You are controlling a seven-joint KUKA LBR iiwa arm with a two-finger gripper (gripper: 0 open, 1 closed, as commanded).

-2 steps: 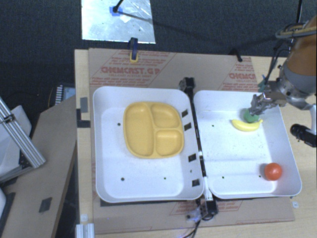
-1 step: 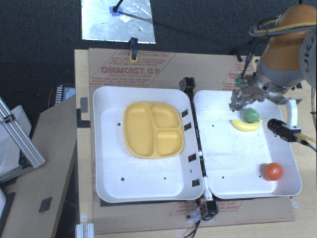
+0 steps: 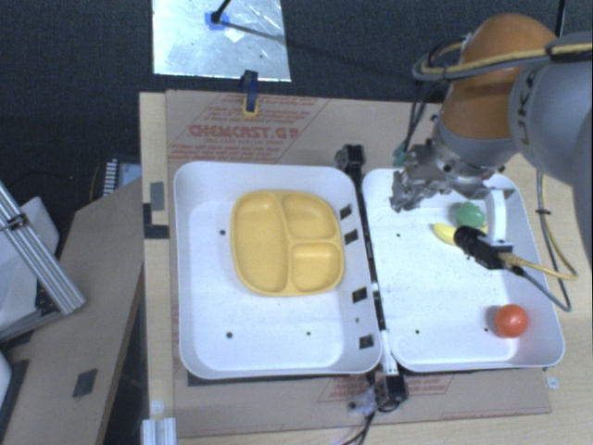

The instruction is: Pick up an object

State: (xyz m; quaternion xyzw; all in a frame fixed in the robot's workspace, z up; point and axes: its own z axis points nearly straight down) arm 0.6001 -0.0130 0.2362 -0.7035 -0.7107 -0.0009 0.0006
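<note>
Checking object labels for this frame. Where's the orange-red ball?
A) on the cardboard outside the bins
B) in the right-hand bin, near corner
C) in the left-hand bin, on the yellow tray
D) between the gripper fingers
B: the orange-red ball lies alone in the near right corner of the right-hand bin, well apart from the gripper at that bin's far side.

Things to pick
Yellow plate (image 3: 278, 242) flat in left bin (image 3: 199, 286); green ball (image 3: 470, 214), yellow piece (image 3: 444, 234), orange ball (image 3: 510, 320) in right bin (image 3: 431, 327).
</note>
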